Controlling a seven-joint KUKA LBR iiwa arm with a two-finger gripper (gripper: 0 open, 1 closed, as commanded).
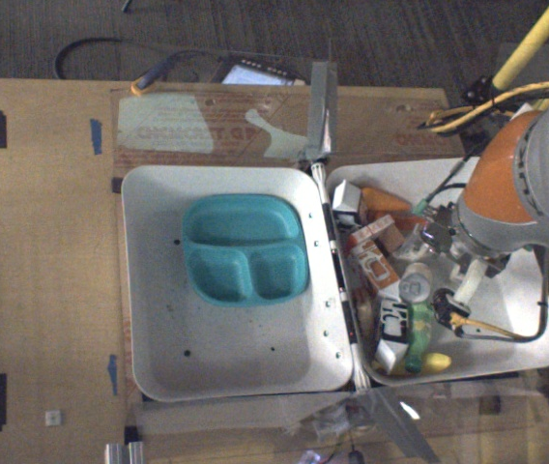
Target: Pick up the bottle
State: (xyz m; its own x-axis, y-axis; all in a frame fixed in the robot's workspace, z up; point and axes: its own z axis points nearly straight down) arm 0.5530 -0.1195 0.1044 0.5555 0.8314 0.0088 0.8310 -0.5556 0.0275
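A green bottle [417, 339] with a yellow end lies near the front edge of the right bin [521, 303], among other items. Just behind it is a clear, bottle-like thing with a round grey cap [415, 286]. My gripper [441, 259] reaches down into the middle of the right bin from the right, below the orange band [495, 182]. It hangs close beside the grey cap and just behind the green bottle. The wrist hides its tips, and I see nothing clearly held.
The left bin [149, 288] holds a teal divided tray [245, 247]. The right bin's left half is crowded with small boxes [371, 254], an orange item [386, 201] and a black-and-white packet [390, 319]. A thin cable [492, 332] loops across that bin's bare right floor.
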